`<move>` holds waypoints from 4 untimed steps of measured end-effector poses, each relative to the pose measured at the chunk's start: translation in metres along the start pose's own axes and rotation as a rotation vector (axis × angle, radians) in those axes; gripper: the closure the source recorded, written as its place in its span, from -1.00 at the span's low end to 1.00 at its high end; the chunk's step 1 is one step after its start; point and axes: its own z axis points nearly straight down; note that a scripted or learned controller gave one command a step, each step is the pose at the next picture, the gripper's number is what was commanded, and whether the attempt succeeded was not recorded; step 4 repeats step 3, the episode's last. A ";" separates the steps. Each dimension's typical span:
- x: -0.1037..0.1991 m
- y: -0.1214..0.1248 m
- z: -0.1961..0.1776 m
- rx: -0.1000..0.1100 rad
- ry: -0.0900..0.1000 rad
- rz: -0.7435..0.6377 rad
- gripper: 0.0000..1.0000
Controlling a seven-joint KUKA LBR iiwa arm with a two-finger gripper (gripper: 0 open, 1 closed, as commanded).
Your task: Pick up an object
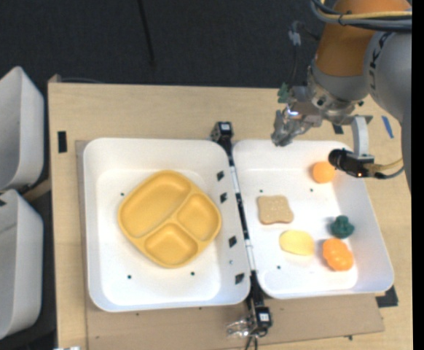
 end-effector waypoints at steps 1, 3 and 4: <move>0.048 -0.015 0.011 0.001 0.001 0.000 1.00; 0.151 -0.019 0.009 -0.002 0.002 -0.001 1.00; 0.151 -0.019 0.009 -0.002 0.002 -0.001 1.00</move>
